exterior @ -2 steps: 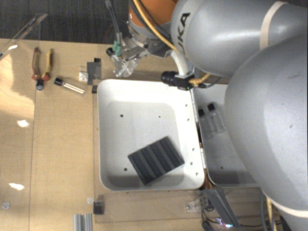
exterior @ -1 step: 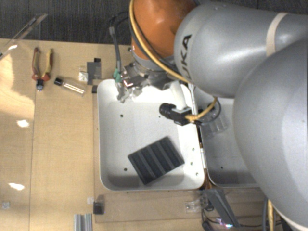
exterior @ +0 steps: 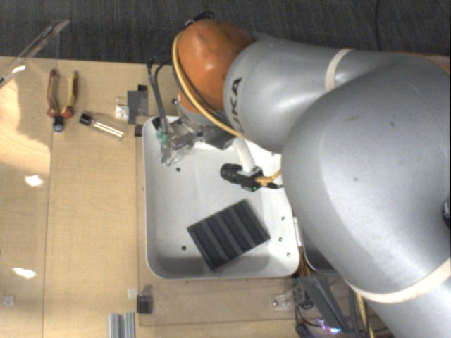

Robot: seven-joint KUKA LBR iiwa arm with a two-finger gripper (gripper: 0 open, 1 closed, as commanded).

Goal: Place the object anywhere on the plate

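Observation:
A dark ribbed rectangular plate lies flat and slightly turned in the near part of the left white bin. My gripper is low over the bin's far left corner, well away from the plate. A small greenish bit shows at its tip, too small to identify. The grey arm with its orange band covers the bin's far right side and the whole right bin.
On the wooden bench left of the bin lie red-handled pliers, a small clear tube with a black cap and a black bracket. A black plug on a cable hangs from the arm over the bin's middle.

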